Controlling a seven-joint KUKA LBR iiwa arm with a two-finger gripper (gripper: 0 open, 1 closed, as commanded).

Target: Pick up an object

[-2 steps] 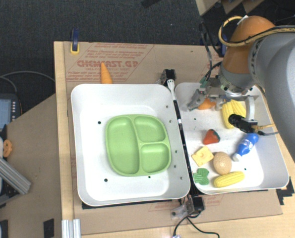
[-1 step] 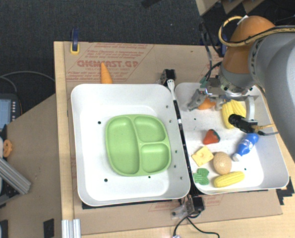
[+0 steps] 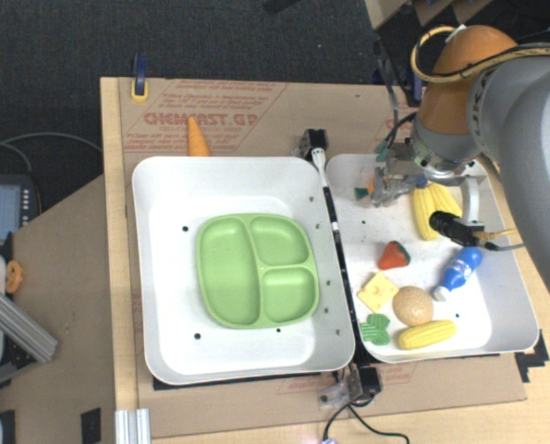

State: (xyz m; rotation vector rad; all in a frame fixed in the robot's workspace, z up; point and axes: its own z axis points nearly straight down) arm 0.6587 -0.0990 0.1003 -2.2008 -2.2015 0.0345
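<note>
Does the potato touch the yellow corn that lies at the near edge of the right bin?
Touching. In the camera view the potato sits directly against the upper side of the yellow corn, and no white bin floor shows between them.

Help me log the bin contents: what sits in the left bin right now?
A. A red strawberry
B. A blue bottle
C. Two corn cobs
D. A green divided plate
D: the green divided plate lies alone in the left bin, while the corn cobs, the blue bottle and the red piece all lie in the right bin.
</note>
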